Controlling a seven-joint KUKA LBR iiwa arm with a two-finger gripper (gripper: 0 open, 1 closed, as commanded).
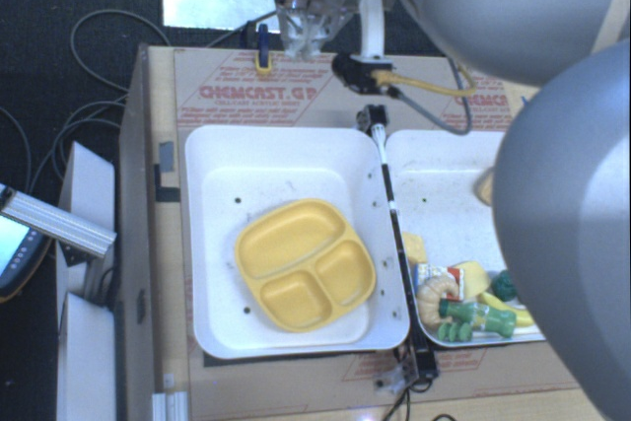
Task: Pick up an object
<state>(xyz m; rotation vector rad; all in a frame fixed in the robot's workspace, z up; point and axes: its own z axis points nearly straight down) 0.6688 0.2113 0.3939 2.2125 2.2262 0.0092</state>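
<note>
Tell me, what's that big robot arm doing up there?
The grey robot arm reaches in from the right, and its gripper sits high over the back of the bench, above the cardboard, not in either bin. It is not touching any toy. The left bin holds a yellow divided tray. The right bin has a pile of small toys in its front corner.

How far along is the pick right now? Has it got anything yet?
Done: nothing visibly picked. The gripper sits high over the bench's far edge, beyond both bins, with no object seen between its fingers. In hand: nothing I can confirm. Left: the whole pick. The small toys lie clustered at the near end of the right bin, and the yellow divided tray rests in the left bin.
</note>
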